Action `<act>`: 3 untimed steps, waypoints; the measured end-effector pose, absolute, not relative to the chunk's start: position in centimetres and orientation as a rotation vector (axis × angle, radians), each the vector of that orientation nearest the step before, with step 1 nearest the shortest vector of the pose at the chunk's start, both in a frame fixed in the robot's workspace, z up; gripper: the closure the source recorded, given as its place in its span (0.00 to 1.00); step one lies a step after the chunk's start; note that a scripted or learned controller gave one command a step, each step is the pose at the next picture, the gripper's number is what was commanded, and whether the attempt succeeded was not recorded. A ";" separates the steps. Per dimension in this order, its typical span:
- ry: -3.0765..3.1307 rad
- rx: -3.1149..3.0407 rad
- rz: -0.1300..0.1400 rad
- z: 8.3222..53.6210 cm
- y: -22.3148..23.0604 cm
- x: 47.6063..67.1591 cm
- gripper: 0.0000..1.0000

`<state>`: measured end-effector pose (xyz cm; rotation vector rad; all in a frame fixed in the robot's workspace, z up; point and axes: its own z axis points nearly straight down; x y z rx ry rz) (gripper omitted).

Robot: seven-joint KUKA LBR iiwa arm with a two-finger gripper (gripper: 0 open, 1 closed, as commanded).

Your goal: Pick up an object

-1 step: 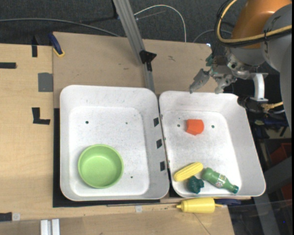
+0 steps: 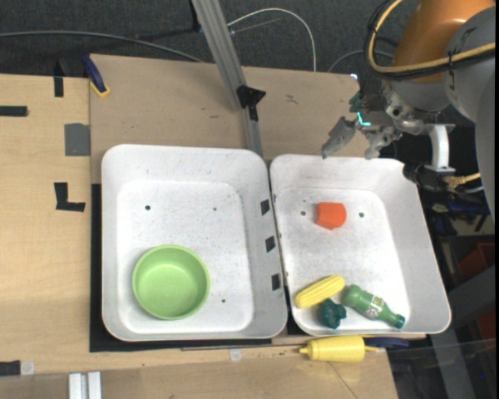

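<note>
Orange block (image 2: 332,215) lies below the empty, spread hand (image 2: 354,141).

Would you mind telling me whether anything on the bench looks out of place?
One thing: a yellow bottle lies on its side on the bench just outside the right bin, below its near rim, while the other items sit inside the bins. Nothing looks spilled or broken.
</note>
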<state>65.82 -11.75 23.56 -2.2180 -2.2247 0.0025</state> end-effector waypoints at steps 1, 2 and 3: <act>-2.222 -2.217 0.007 19.0 -11.2 65.5 0.00; -2.222 -2.216 0.008 14.6 -11.3 65.6 0.00; -2.221 -2.215 0.009 9.1 -11.2 65.4 0.00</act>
